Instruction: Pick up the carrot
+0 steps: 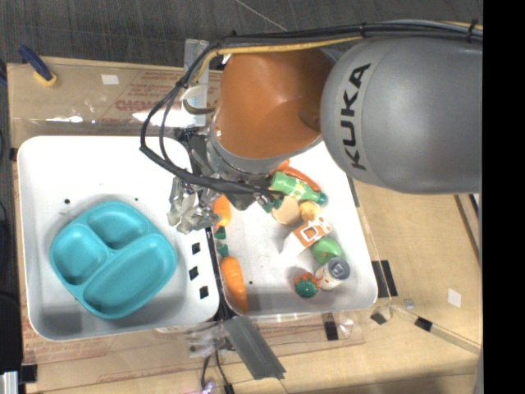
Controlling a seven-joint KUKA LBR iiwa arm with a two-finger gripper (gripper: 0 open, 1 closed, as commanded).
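**A:** At the bench, what do we see farthest left of the claw?

**B:** A teal divided plate, lying flat in the left white bin, left of the claw and a little nearer the camera.

**A:** And the claw itself?

**B:** We see the claw low over the left bin's right edge, beside the wall where the two bins meet, under the arm's orange band. Whether it is wide or narrow we cannot tell; cables and metal blur it. We see nothing gripped in it.

**A:** Where do we find the carrot?

**B:** The carrot lies in the right bin, against the dividing wall, right of the claw and nearer the camera, apart from it. A small round orange piece sits just beside the claw's right.

**A:** Farther right?

**B:** We make out a cluster of toy foods, green, orange and white, well right of the claw, with the grey arm above them.
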